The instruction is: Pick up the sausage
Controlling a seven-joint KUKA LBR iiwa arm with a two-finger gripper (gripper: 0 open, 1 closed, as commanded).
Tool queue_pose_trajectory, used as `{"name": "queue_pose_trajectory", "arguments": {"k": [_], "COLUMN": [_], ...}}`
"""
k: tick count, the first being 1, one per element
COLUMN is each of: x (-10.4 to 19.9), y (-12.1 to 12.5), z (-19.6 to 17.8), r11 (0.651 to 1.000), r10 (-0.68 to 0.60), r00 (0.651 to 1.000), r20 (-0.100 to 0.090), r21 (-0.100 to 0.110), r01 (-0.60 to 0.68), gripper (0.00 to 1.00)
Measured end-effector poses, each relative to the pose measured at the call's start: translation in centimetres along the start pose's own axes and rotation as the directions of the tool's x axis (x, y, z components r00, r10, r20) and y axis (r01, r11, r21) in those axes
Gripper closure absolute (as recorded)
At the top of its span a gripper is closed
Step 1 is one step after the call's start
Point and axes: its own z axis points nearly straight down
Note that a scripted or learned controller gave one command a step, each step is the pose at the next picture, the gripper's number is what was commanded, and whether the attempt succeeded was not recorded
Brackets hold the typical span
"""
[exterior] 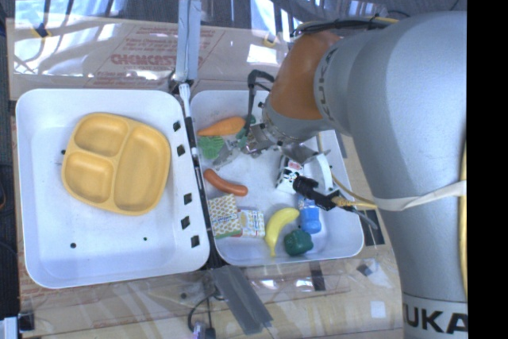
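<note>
Approaching the sausage [225, 183], nothing lifted yet.
You see it lying free near the right bin's [349, 246] left wall, below the carrot [222, 126]; the end effector [255, 140] hovers above-right, its grip state unreadable, so next comes a short descent.

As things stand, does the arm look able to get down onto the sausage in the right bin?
Probably yes. The sausage lies in the open on the bin floor, nothing on top of it, and the gripper hangs close above. The nearby bin wall and the carrot may crowd it slightly.
</note>
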Motion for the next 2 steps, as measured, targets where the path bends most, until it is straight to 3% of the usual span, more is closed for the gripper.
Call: {"name": "queue_pose_trajectory", "arguments": {"k": [1,2], "x": [1.26,1.26], "y": [-4.17,-4.13], "z": [0.03,-0.88], "r11": [0.967,0.966], "r10": [-0.253,-0.257], "r00": [0.967,0.966], "r20": [-0.002,-0.003], "r21": [0.001,0.003], "r01": [0.253,0.257], "gripper": [0.0,1.0]}}
